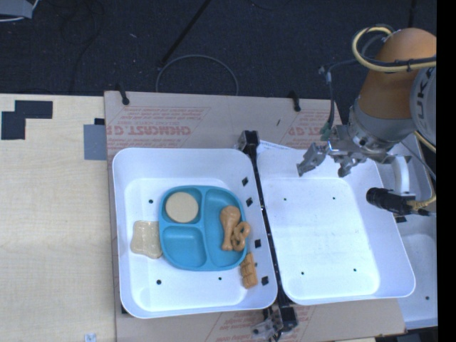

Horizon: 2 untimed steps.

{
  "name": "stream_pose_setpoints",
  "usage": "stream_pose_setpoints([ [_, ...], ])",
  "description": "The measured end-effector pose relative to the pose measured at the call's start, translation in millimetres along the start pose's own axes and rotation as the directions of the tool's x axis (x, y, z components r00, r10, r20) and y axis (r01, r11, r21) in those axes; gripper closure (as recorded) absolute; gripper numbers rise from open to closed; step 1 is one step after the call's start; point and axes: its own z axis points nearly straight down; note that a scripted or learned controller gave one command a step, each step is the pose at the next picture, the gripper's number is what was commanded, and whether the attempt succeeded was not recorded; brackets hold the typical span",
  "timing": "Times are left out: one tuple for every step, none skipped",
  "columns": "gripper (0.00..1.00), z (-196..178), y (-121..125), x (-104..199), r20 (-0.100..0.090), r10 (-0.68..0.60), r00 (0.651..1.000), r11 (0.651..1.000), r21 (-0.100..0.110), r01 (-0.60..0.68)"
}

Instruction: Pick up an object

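Objects for picking all lie in the left bin (128, 191). A blue divided plate (192, 251) sits near the middle of that bin, closer to its right wall. In the plate's far left compartment rests a round tan cookie (181, 206). In its long right compartment lies a brown pretzel-shaped piece (234, 228), running from the far end toward the near end. A pale slice of toast (147, 239) lies flat on the bin floor, touching the plate's left edge. A small brown chunk (249, 270) lies on the bin floor just off the plate's near right corner, close to the bin's right wall.

The right bin (335, 262) sits beside the left one, the two meeting along a dark divider between them. The gripper (326, 162) hangs over the far edge of the right bin, near its far right corner, well apart from the plate and everything on it. Its two fingers are spread apart with nothing between them. Above it the orange band of the arm (399, 70) rises toward the right side. Both bins rest on a sheet of cardboard (185, 120) that shows past their far edges.
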Motion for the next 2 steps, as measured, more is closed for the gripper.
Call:
stream_pose_setpoints([
  [0.0, 46.2, 5.3, -2.2, -0.001, 0.001, 1.0, 1.0, 0.006, -0.001],
  [0.0, 106.1, -1.2, 6.0, -0.002, 0.003, 1.0, 1.0, 0.008, -0.003],
])
